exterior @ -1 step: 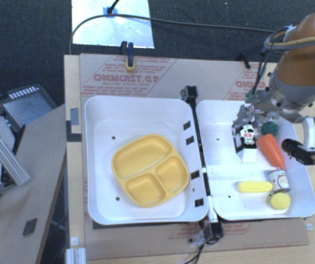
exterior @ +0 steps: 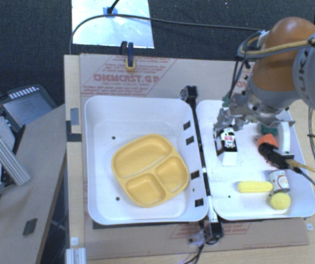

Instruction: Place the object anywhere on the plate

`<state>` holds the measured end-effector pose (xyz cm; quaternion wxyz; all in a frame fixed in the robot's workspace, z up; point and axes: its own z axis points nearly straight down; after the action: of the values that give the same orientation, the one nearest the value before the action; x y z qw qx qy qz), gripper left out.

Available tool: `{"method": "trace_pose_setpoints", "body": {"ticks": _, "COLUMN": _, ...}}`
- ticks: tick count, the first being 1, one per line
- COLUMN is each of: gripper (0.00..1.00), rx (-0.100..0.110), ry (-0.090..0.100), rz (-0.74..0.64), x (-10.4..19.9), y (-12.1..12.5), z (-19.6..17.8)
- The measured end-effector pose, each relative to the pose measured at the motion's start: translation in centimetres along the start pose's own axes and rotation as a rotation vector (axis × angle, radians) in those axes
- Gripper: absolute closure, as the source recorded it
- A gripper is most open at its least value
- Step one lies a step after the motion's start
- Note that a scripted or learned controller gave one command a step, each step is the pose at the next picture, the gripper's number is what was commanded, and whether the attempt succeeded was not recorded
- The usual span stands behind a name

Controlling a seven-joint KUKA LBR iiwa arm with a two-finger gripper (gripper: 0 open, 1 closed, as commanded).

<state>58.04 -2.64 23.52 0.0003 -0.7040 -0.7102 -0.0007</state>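
The yellow plate (exterior: 149, 169), split into three compartments, lies in the left white bin (exterior: 99, 114) with nothing on it. My gripper (exterior: 225, 126) hangs over the upper left part of the right bin (exterior: 306, 202), under the orange band of the arm (exterior: 281, 48). Directly below it is a small black-and-white toy (exterior: 228, 141), with a white block (exterior: 229, 159) just in front of the toy. The toy touches or nearly touches the gripper's lower end; whether it is held cannot be made out.
The right bin also holds an orange carrot-like piece (exterior: 267, 142), a green item (exterior: 269, 128), a yellow corn cob (exterior: 255, 187), a small can (exterior: 278, 179) and a yellow ball (exterior: 280, 201). A black divider (exterior: 197, 147) with clips runs between the bins.
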Motion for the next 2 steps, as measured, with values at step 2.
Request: {"method": "trace_pose_setpoints", "body": {"ticks": 2, "gripper": 1.00, "rx": -0.001, "ry": 0.001, "rz": -0.001, "x": 10.5, "y": 0.0, "z": 0.3}}
